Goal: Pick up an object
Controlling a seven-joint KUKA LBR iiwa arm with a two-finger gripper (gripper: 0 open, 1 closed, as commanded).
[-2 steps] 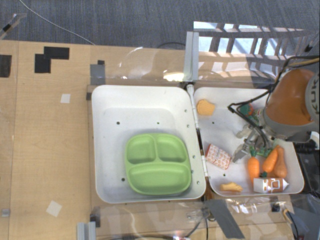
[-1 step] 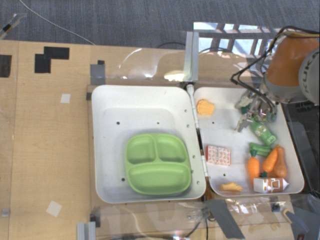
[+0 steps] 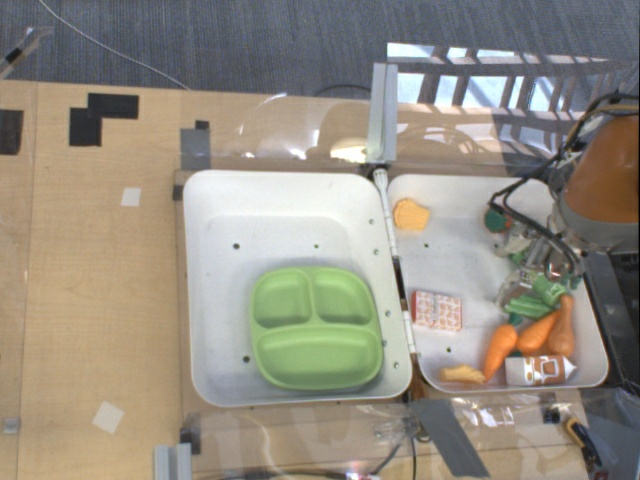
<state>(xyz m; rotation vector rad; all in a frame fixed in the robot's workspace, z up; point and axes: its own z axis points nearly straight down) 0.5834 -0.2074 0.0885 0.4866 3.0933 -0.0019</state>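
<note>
Hand [image 3: 532,273] | grip state: cannot tell | low in right bin [image 3: 470,230], over carrots' [image 3: 522,336] green tops

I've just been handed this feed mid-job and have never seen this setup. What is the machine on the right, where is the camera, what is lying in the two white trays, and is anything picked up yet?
The single camera is fixed above the bench and looks down at a slant. The grey and orange shape at the right is a robot arm; its gripper, a two-finger claw, is low over the right bin.

The left bin holds a green divided plate.

The right bin holds toy food: an orange-yellow piece near its top left corner, a red-and-white patterned packet, a small yellow piece by the front edge, carrots with green tops, and a white carton.

The gripper sits right above the carrot tops, but cables and the wrist hide its tips, so I cannot tell whether anything is grasped. Every item appears to lie in the bins.
</note>
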